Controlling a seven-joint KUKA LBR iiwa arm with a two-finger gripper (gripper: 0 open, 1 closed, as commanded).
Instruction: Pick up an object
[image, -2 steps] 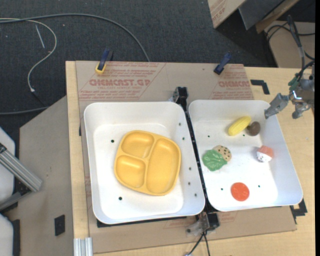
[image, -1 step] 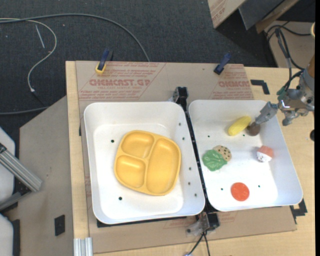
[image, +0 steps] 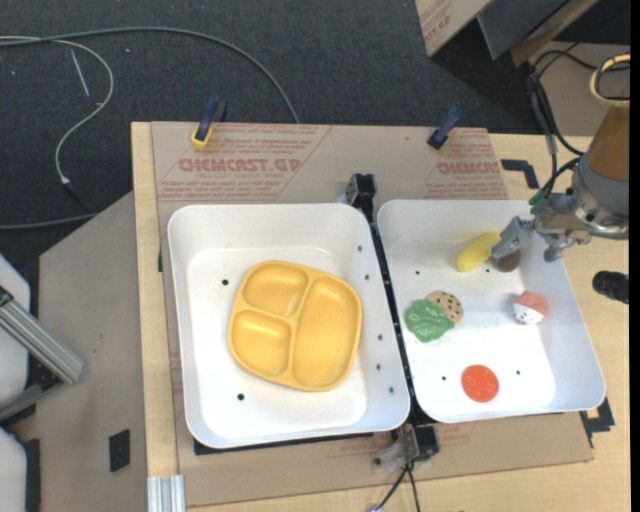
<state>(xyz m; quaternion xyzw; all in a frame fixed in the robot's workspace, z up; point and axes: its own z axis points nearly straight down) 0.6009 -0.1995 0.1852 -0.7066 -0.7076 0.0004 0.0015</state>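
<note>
Camera view: the gripper (image: 510, 250) reaches in from 3 o'clock over the right bin (image: 570, 390), its fingers (image: 519, 234) down in the bin's upper part; whether they are spread or pressed together cannot be told. Just beside them, at 9 o'clock of the fingers, lies a yellow object (image: 476, 253), touching or nearly so, and nothing visibly sits between the fingers. A green leafy piece (image: 427, 321) with a speckled cookie (image: 446, 305) lies at the bin's 9 o'clock, an orange disc (image: 480, 383) at 6 o'clock, a small red-and-white object (image: 529, 308) near the middle. The left bin (image: 190, 300) on the worktop holds a yellow divided plate (image: 295, 324)
</note>
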